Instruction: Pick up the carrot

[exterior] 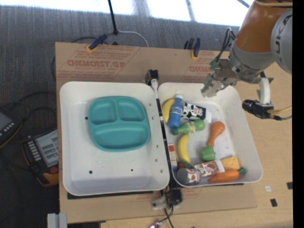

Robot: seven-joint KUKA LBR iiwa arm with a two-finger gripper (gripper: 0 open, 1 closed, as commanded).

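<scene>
Carrot: lies at the near edge of the right bin, roughly at the bin's 5 o'clock, long axis running 3 to 9 o'clock, green top toward 3. Gripper: hangs over the bin's far rim at about 12 o'clock, carrying nothing; finger spread cannot be told. Carrot bears about 6 o'clock from gripper, well apart, with a bottle, bananas and other toy food between.

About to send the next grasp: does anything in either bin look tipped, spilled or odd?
Nothing spilled or damaged. The carrot lies at the right bin's near edge, tight against the cheese wedge and a small carton, so it is crowded.
</scene>
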